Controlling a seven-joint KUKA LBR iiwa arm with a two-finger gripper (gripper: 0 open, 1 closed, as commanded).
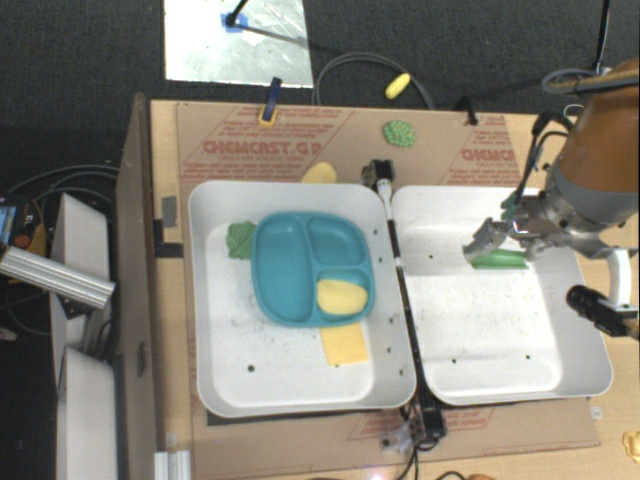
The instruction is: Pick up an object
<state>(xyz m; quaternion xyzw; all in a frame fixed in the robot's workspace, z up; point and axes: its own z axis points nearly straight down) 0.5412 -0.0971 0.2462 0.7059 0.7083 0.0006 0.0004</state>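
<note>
You are looking at the gripper (pixel 492 240) hanging low over the right bin (pixel 500 358), near its upper half, with the arm (pixel 600 158) reaching in from the right. Directly beneath and just right of the fingertips, a slim green object (pixel 499 260), possibly a bean pod or a marker, is lying on the bin floor. Its long axis is running nearly left to right across the view, and the gripper is sitting at its left end, touching it or very nearly so. I cannot tell whether the jaws are spread or closed; the metal parts are blurring together there, and nothing is showing plainly between them.

The coming move is turning on that axis: judging from here, the jaws would need to be straddling the object across its narrow width, nearer its middle than its end.

The left bin (pixel 215 298) is holding a teal divided plate (pixel 290 268) with a yellow lump (pixel 341 296) in one compartment, a yellow slice (pixel 345 345) just below it, and a green leafy piece (pixel 240 238) beside it.
</note>
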